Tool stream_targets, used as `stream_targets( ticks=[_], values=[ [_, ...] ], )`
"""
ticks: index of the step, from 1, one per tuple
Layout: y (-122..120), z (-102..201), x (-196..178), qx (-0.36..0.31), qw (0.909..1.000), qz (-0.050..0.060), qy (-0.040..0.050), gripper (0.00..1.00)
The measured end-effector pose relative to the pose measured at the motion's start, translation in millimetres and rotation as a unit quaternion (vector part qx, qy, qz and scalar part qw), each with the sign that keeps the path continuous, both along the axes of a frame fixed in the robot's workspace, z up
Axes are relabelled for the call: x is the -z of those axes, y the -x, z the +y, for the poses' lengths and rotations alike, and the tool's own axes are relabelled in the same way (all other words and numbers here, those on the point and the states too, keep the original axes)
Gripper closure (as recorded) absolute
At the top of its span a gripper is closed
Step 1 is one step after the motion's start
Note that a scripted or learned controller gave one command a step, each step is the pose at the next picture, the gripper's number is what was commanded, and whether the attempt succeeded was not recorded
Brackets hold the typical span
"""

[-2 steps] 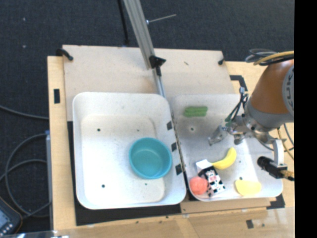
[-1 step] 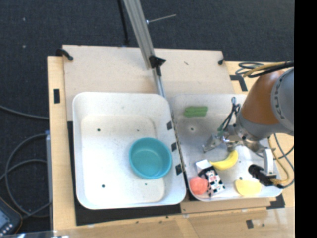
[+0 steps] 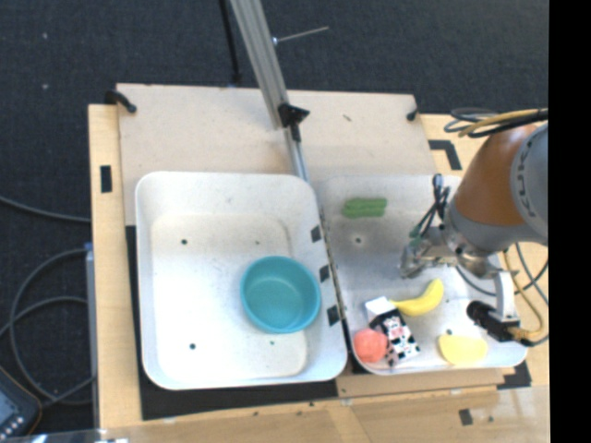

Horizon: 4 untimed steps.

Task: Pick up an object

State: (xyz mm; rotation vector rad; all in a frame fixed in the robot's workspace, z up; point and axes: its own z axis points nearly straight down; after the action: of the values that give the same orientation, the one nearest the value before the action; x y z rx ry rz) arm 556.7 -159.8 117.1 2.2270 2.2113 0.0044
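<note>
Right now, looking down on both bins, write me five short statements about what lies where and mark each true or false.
1. The blue bowl sits in the left bin. True.
2. The green object lies beside the bowl in the left bin. False: it lies near the far end of the right bin.
3. The banana is in the right bin. True.
4. The pincer hovers over the left bin. False: it is over the right bin, just above the banana in the picture.
5. The red ball sits in the right bin's near left corner. True.
</note>
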Motion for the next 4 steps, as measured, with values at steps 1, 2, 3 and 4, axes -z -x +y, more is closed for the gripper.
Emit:
stream_targets(
  ticks=[1, 2, 3, 4],
  values=[
    [1.2, -5.7, -44.6, -0.001, 1.0000, -0.001, 0.0005, 1.00],
    [-1.3, -7.3, -109.5, -0.005, 1.0000, -0.002, 0.0012, 1.00],
    [-2.1, -7.9, -107.1, -0.006, 1.0000, 0.001, 0.0005, 1.00],
    [-1.2, 53.4, -105.0, -0.007, 1.0000, 0.001, -0.0005, 1.00]
  ],
)
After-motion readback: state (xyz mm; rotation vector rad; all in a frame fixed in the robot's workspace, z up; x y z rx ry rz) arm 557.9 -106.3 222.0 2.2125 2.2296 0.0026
